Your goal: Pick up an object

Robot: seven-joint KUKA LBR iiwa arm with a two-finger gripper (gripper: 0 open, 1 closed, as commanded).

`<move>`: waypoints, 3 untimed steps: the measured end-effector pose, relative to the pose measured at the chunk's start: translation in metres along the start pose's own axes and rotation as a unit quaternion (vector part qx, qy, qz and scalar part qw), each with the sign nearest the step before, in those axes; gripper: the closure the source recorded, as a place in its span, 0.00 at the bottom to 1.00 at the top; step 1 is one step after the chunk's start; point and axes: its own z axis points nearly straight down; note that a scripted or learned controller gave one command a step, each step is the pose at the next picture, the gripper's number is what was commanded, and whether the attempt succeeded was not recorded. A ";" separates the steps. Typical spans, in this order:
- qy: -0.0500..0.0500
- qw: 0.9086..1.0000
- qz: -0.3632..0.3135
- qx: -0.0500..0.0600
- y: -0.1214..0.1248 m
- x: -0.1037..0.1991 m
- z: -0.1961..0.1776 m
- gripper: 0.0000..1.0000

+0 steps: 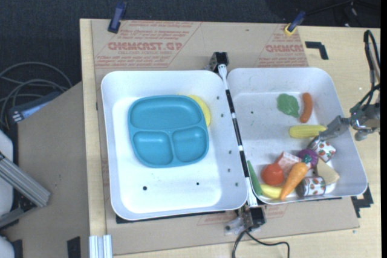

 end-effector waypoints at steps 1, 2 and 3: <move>0.001 1.000 0.000 0.002 0.059 0.008 0.123 0.00; 0.001 1.000 0.000 0.001 0.053 0.040 0.131 0.00; 0.000 1.000 0.000 0.000 0.054 0.039 0.121 1.00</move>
